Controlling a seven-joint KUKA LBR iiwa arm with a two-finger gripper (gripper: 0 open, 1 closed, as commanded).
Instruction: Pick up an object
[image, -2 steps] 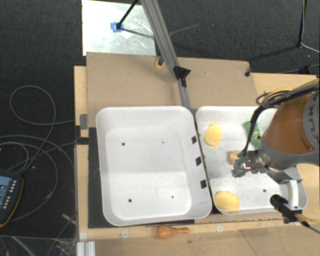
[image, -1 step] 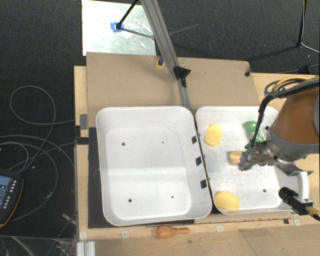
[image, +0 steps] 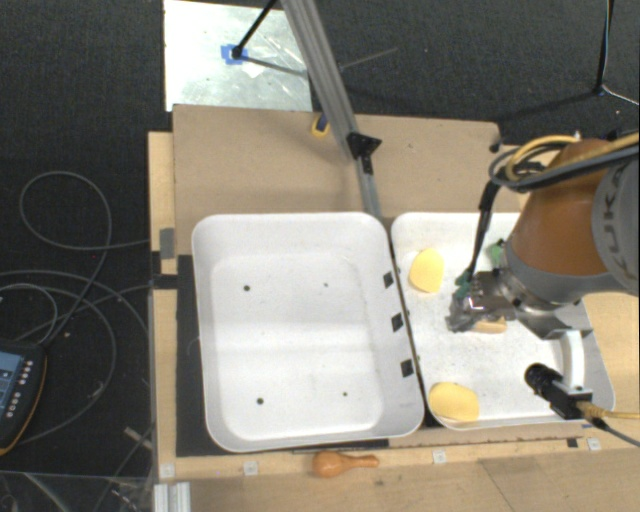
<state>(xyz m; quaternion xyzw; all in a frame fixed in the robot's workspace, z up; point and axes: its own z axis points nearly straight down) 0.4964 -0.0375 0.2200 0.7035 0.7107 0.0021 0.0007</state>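
- Two yellow lemon-like pieces lie in the right bin (image: 520, 405): upper lemon (image: 427, 270), lower lemon (image: 454, 402).
- The tool (image: 468, 315) sits low over a tan object (image: 490, 325); its grip state cannot be told.
- Risk: an off-centre pinch could nudge the tan object away.

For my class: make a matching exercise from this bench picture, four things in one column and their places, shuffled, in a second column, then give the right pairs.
Things:
1. upper yellow object
2. lower yellow object
3. orange-brown object
4. gripper

Places:
A. on the bench edge, in front of the left bin
B. near corner of the right bin, by the divide
C. over the middle of the right bin's floor
D. far part of the right bin, close to the divide

Pairs: 1-D, 2-B, 3-A, 4-C
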